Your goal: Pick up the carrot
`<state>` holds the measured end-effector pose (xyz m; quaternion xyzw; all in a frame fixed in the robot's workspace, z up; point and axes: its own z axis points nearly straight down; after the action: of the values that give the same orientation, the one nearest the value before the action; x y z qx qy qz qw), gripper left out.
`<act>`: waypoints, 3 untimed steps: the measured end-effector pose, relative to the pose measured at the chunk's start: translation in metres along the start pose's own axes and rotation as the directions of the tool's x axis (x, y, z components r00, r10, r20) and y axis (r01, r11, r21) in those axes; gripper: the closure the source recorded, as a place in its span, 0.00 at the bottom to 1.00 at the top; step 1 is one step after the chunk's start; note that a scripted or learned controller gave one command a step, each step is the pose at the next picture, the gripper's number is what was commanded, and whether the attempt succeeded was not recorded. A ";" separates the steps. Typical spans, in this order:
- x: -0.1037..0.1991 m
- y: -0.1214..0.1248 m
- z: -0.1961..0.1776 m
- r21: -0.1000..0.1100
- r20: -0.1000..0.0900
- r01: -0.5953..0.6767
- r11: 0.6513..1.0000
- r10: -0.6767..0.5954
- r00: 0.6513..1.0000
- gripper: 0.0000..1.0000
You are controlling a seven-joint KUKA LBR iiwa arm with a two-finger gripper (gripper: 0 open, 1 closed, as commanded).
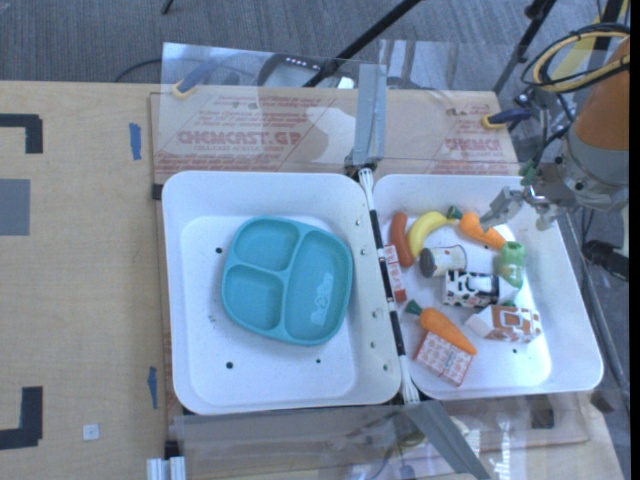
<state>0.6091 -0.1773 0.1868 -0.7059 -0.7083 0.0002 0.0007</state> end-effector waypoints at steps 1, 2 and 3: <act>0.013 0.029 0.101 -0.004 0.002 0.218 0.976 -0.218 0.976 0.00; 0.014 0.030 0.090 -0.005 0.002 0.219 0.976 -0.219 0.976 1.00; 0.013 0.030 0.090 -0.006 0.003 0.219 0.976 -0.219 0.976 0.00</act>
<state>0.6389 -0.1636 0.0966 -0.6238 -0.7816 -0.0013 -0.0023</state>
